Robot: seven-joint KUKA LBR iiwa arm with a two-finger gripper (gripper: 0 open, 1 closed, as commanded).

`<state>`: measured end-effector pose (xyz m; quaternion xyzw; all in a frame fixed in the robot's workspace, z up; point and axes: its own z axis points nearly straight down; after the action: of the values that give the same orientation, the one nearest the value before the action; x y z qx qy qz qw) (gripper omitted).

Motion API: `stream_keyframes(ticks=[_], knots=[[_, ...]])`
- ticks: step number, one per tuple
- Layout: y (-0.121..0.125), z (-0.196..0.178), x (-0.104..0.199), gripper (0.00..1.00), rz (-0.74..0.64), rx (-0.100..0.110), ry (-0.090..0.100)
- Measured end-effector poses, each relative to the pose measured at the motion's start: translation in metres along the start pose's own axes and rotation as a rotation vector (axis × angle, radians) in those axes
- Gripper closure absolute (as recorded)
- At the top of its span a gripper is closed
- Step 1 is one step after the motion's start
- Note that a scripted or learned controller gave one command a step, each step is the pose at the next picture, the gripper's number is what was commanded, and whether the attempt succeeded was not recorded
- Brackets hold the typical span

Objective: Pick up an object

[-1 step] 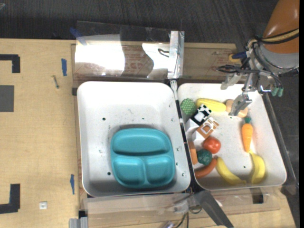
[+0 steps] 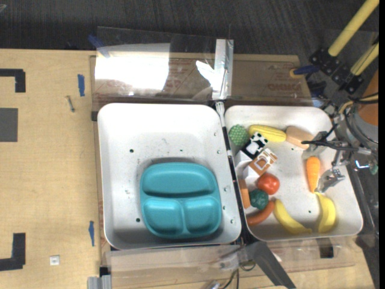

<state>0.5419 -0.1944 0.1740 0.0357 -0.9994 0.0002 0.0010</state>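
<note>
The right bin (image 2: 352, 221) holds several toy foods. An orange carrot (image 2: 313, 171) lies near its right side, with a yellow banana (image 2: 326, 213) just below it and a second banana (image 2: 289, 219) along the front. My gripper (image 2: 329, 179) hangs low over the bin's right side, right beside the carrot's lower end and above the right banana. Nothing can be seen held in it. A red tomato (image 2: 268, 183), a black-and-white cube (image 2: 257, 143) and an orange-and-white block (image 2: 264, 161) sit toward the bin's left.
The left bin (image 2: 120, 131) carries a teal divided tray (image 2: 179, 198). A green ball (image 2: 237, 134), a yellow piece (image 2: 267, 134) and a beige piece (image 2: 296, 136) crowd the right bin's back. A clear plastic sheet (image 2: 156, 71) stands behind the bins.
</note>
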Motion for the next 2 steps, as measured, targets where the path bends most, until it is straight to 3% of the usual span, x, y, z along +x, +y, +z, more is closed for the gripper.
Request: stream_keyframes(ticks=[1,2], knots=[[-0.031,0.084,-0.019,0.0,0.013,0.003,-0.014],[-0.031,0.071,-0.023,1.0,0.01,0.008,-0.027]])
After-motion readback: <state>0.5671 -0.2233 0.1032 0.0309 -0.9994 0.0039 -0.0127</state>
